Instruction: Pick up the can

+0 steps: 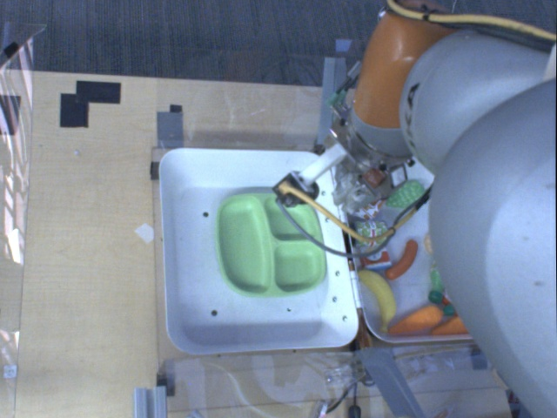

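I can't pick out the can; my arm [452, 103] covers most of the right bin [376, 327], where I'd guess it sits. A can is rigid and slick: grip mid-body. Jaws' state: can't tell.

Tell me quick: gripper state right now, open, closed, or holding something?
Two-finger gripper: cannot be told; it sits low over the right white bin, with cables and the grey arm in the way.
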Robot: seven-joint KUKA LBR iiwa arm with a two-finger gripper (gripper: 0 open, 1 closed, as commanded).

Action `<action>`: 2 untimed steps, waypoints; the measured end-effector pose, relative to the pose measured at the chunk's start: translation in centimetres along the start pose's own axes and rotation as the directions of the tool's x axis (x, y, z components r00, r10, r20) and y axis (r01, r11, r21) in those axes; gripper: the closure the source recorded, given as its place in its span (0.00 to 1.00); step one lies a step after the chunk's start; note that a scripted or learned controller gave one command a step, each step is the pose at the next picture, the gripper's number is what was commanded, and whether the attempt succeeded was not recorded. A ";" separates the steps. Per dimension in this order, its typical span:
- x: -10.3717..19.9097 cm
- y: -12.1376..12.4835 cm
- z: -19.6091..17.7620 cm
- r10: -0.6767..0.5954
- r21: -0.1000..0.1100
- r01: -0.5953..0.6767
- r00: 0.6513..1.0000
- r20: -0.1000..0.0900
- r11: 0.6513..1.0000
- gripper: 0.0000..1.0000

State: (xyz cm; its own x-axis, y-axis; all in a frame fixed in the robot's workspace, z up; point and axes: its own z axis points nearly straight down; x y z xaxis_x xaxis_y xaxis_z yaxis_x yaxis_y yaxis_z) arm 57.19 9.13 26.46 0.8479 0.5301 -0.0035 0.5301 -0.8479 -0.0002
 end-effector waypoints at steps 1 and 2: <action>2.3 -6.2 -2.7 0.350 0.000 -0.350 0.937 -0.004 0.937 1.00; 4.4 -9.5 -1.0 -0.281 0.000 0.281 0.960 0.002 0.960 1.00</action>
State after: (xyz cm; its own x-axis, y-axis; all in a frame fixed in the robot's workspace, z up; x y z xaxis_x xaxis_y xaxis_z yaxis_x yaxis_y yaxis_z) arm 55.87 19.47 27.42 0.6652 0.7467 -0.0051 0.7467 -0.6652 -0.0010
